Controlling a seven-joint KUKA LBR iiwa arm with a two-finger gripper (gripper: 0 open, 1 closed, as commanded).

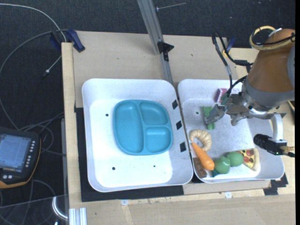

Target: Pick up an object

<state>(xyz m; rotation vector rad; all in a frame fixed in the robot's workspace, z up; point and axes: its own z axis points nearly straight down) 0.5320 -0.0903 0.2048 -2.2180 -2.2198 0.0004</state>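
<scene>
The gripper hangs in the right bin, its fingers pinching a small green piece just above the croissant. The carrot, green pepper and pizza slice lie below the croissant. A clean lift should go straight up, keeping the pinch firm; the grip looks shallow, so the piece could slip.

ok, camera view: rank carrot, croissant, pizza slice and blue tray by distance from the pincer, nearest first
Measured from the pincer in the right bin:
1. Croissant, just below and left of it, in the same bin.
2. Carrot, lower again, along that bin's left wall.
3. Pizza slice, bottom right corner; close to the carrot's range, so that order is loose.
4. Blue tray, over in the left bin.
</scene>
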